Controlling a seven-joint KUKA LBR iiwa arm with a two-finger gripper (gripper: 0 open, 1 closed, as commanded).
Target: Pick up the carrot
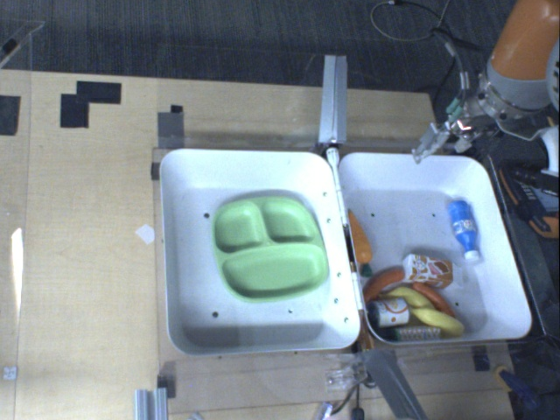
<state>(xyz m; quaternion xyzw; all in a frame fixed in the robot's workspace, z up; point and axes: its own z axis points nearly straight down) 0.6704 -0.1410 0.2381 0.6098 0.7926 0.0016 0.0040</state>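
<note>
The carrot point(358, 240) lies lengthwise against the left wall of the right bin point(499, 234), tucked beside the divider, which leaves little room on that side for a grasp. It is slim, orange and tapered. Nearer the front of that bin sit a banana point(430, 315) and a small carton point(428, 269); a blue bottle point(464, 227) lies well to the carrot's right. The pincer point(437, 138) hangs above the bin's far rim, well away from the carrot; whether it is open or closed I cannot tell.

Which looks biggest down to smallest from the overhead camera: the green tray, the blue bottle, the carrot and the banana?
1. Green tray, by far the largest.
2. Banana and carrot: they look about alike in length, and both are partly hidden, so I won't rank them.
3. Blue bottle, slightly shorter, though close enough to be unsure.
</note>
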